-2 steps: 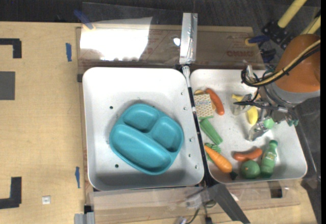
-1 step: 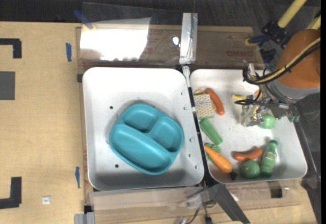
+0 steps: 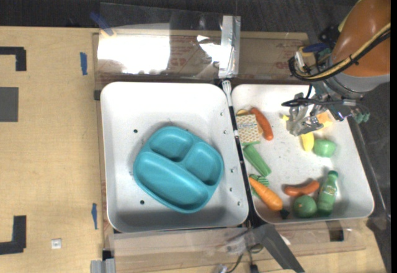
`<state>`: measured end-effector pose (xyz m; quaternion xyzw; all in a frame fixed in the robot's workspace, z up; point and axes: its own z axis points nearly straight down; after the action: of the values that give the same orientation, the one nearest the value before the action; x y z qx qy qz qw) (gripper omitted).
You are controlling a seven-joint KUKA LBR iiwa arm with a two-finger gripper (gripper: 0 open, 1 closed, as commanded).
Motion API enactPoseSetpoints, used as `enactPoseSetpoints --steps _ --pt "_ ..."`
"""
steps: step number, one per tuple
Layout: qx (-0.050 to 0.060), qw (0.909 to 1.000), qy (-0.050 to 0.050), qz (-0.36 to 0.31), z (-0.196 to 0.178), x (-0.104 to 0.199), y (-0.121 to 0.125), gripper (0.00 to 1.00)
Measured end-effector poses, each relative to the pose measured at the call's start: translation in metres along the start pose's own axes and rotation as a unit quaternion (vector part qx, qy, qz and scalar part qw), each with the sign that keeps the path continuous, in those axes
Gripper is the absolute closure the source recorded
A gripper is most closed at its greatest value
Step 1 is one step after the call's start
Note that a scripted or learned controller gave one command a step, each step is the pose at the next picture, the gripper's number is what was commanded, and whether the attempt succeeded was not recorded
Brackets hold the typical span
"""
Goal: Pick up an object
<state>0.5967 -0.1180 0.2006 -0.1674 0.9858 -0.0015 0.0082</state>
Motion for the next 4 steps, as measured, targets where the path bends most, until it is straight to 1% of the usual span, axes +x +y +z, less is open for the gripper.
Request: enactPoseSetpoints --steps 1,2,3,4 --pt "-0.002 1.0 0.004 0.001 0.004 0.003 0.0 0.0" --pt "0.0 0.9993 0.003 0.037 0.105 -0.027 0.011 0.0" --pt "-0.002 0.9891 0.002 -0.147 0.113 -0.04 -0.031 0.0" --pt "-0.002 0.9853 0.002 -0.171 0.112 0.001 -0.031 0.0"
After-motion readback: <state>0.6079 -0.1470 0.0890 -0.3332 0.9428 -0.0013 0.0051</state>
